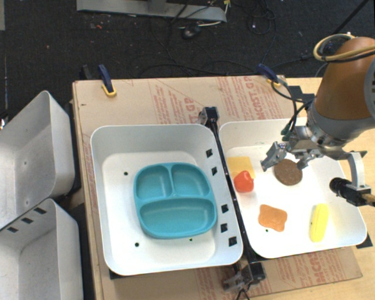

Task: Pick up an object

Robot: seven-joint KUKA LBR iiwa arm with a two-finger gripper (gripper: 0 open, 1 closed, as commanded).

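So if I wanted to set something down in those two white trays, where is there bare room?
The left bin has bare floor all around the blue divided plate. In the right bin, the strip between the orange piece and yellow piece is free. Near the gripper, the brown disc and red piece crowd things.

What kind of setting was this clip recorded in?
Most likely a robotics lab bench set up for grasping trials: two white bins clamped on a cardboard-covered bench, toy food such as a yellow corn cob, and loose cables across the dark floor.
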